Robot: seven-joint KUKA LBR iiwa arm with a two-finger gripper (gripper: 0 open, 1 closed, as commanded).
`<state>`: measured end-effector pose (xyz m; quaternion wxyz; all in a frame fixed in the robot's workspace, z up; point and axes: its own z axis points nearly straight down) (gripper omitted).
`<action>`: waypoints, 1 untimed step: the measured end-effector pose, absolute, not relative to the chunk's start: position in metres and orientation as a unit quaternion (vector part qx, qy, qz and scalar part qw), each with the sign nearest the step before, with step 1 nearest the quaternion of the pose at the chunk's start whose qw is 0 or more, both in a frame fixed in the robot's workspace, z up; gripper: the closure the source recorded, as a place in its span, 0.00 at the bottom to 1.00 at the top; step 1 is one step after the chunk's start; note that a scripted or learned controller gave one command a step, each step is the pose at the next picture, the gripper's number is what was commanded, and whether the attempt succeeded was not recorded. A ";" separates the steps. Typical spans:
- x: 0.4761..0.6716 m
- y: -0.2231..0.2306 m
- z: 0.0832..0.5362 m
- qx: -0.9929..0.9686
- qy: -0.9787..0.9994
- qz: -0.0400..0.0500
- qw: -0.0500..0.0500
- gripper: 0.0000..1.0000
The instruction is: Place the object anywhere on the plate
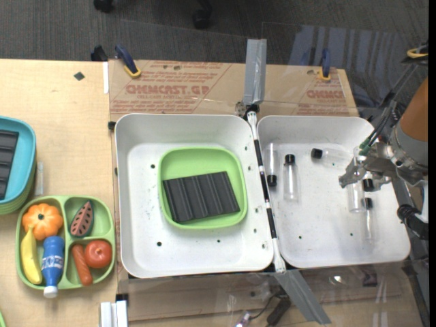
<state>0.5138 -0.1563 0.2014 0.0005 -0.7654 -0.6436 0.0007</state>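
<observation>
A green square plate [172,163] lies in the left white bin [136,182], with a dark grey ribbed slab [201,196] resting flat on it. Several clear vials with black caps lie in the right bin [313,240]: one [291,179] left of centre, one [332,154] near the back, and one [356,199] at the right. My gripper [360,175] hangs over the right side of this bin, just above that right-hand vial. I see nothing clearly held in it.
A small black cap [271,180] sits by the right bin's left wall. A green divided tray [65,206] of toy food and a teal tray [24,162] stand on the wooden table at the left. Cardboard [177,87] with clamps lies behind the bins.
</observation>
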 end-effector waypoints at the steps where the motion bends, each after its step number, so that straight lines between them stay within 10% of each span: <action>1: 0.514 -0.156 0.201 -0.765 -0.644 0.001 0.000 0.00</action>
